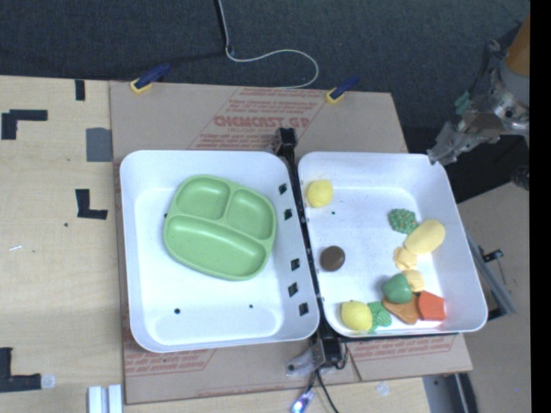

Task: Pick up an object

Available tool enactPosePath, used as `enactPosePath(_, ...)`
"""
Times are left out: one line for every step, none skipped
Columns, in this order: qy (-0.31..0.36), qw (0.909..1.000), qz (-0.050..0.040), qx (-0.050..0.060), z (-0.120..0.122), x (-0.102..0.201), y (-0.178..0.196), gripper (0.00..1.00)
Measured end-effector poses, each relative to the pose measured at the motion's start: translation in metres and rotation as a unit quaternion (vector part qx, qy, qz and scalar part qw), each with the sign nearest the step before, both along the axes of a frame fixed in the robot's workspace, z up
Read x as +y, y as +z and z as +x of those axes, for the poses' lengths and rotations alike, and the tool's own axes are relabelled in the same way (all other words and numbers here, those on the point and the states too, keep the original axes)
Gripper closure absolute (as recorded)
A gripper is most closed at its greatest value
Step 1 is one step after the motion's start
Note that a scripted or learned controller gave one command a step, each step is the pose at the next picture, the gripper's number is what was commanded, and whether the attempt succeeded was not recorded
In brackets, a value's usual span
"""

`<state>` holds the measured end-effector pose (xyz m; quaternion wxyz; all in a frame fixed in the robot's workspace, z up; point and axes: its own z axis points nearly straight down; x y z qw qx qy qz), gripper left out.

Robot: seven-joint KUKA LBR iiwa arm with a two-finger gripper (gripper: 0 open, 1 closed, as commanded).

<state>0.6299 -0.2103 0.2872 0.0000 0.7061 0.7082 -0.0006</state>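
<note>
Though near the claw (pixel 441 151) — grip state impossible to tell — a small round yellow ball (pixel 319 193), untouched in the right bin (pixel 370 163).

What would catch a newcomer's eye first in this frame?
Probably the green divided plate, lying alone in the left bin. Next, the bright toy foods crowded into the right bin's near right corner, with a yellow ball and a brown disc apart. The gripper hangs at that bin's far right corner.

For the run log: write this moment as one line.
gripper: above right bin's far right corner, holding nothing | green divided plastic plate: left bin | small toy foods: right bin, untouched
</note>
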Motion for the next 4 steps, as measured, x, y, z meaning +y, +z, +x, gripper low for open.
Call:
enactPosePath(0.001,1.0,-0.0013,-0.007,0.0,0.031,0.131,1.0)
enactPosePath(-0.002,1.0,-0.0015,-0.005,-0.041,0.022,0.223,1.0)
enactPosePath(-0.001,1.0,0.0021,0.006,-0.086,0.057,0.125,1.0)
enactPosePath(0.0,1.0,-0.0013,-0.007,-0.114,0.061,0.256,1.0)
